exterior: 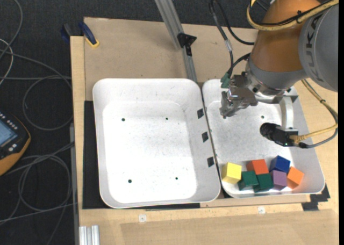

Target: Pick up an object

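Observation:
Several small coloured blocks lie bunched along the near edge of the right bin (236, 136): a yellow block (233, 172), a red-orange block (259, 166), a blue block (280, 163), a purple block (279, 178), an orange block (295, 175) and two green blocks (257, 181). My gripper (230, 107) hangs over the far left part of that bin, well behind the blocks and apart from them. Nothing shows between its fingers.
The left bin (150, 139) lies beside the right one. A slanted metal pole (172, 21) rises behind the bins. A black cylindrical part (272, 131) with a yellow cable juts from the arm over the right bin. Cables trail on the floor at left.

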